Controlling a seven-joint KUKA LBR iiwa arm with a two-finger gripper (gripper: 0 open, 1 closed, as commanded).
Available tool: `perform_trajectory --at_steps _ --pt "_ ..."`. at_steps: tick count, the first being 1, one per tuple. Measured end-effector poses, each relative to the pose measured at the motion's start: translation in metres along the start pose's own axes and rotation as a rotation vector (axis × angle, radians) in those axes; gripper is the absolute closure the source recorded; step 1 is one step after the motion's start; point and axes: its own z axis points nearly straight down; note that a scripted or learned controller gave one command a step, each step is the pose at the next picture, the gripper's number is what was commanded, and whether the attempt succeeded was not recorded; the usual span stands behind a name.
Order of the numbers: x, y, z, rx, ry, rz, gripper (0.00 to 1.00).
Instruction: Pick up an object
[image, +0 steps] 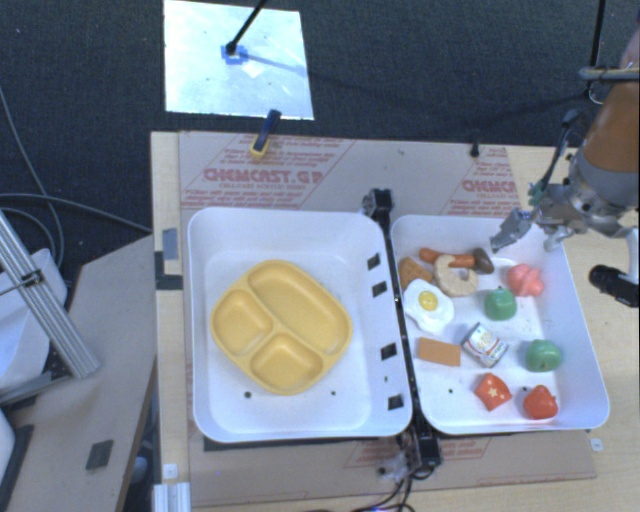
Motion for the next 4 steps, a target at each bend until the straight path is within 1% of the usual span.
perform_trajectory --at_steps 1,2,3,4 --pt "-0.003 -0.01 0.1 -0.015 0.001 -0.005 0.0" --pt "0.013 0.04 0.128 0.019 0.002 -0.009 0.0" --pt "-0.03 0.034 0.128 0.003 0.0 0.004 0.0" --pt "0.017 0.039 0.13 0.016 0.001 -0.006 0.0"
